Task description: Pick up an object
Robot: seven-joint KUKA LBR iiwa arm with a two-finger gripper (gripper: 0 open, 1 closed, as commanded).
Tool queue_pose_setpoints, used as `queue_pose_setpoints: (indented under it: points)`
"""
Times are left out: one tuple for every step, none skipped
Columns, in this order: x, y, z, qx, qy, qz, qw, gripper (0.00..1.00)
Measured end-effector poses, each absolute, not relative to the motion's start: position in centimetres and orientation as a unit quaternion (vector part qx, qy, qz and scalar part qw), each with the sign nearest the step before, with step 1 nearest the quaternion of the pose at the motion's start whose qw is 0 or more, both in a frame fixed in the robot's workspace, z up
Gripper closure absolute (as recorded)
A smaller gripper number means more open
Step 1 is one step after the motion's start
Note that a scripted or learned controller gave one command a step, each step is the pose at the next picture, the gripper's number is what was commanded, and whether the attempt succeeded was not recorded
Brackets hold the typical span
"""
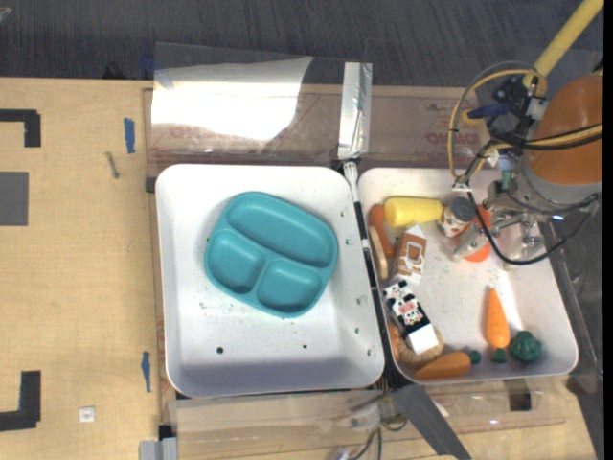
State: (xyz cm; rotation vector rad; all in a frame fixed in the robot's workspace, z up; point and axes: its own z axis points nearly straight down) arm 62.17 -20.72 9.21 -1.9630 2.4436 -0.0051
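My gripper (468,226) hangs over the back part of the right bin (546,295), just right of a yellow block (413,209). A small orange-red piece (484,244) shows right beside the gripper's tip; whether it is gripped I cannot make out. Further forward in the same bin lie an orange carrot (495,320), a green broccoli piece (525,346), a brown-orange sausage-like item (444,364), a black-and-white carton (410,315) and a small brown box (413,254). An orange item (377,226) leans along the bin's left wall.
The left bin (192,333) holds a teal divided plate (272,252) near its middle. The arm's orange band (575,113) and looping cables (488,113) hang above the right bin's back right corner. A metal strip (354,113) stands behind the gap between the bins.
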Motion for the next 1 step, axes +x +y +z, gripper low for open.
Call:
queue_pose_setpoints:
  points:
    - [58.71, -16.48, 8.88, -0.632, 0.775, -0.0016, 0.004, 0.00]
